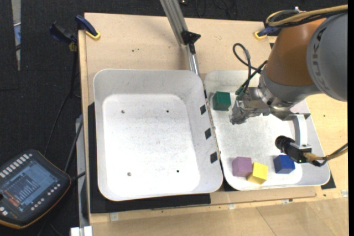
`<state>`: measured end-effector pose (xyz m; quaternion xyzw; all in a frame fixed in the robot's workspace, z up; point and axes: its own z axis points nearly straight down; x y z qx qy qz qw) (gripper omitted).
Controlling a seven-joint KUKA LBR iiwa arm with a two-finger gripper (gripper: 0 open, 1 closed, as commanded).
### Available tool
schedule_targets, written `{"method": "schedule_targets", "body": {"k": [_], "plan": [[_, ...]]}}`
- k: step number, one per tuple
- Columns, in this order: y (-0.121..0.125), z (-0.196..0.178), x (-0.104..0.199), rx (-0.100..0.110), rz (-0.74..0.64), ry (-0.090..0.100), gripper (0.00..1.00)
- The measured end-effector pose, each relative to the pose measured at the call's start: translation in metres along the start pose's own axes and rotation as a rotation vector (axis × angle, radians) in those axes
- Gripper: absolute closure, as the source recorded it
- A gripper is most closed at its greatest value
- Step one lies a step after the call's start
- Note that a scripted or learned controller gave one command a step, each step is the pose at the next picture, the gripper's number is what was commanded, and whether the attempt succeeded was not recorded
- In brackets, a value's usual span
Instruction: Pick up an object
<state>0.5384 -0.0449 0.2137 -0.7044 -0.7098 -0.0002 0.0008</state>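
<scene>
A green cube (222, 100) sits near the back left of the right bin (315, 174). My gripper (238, 116) hangs just to the right of the green cube, low over the bin floor, with the grey and orange arm above it. Along the bin's front lie a purple cube (241, 166), a yellow cube (258, 172) and a blue cube (284, 164), all apart from the gripper.
The left bin (105, 119) stands beside the right one, their rims meeting at mid-bench. A slanted metal pole (168, 0) comes down to the bins' back edge. A black cable fitting (290, 147) lies over the right bin near the blue cube.
</scene>
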Motion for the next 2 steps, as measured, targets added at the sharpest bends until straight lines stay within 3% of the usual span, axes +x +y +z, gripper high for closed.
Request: {"method": "schedule_targets", "body": {"k": [2], "plan": [[0.032, 0.006, 0.104, -0.002, -0.001, 0.001, 1.0]]}}
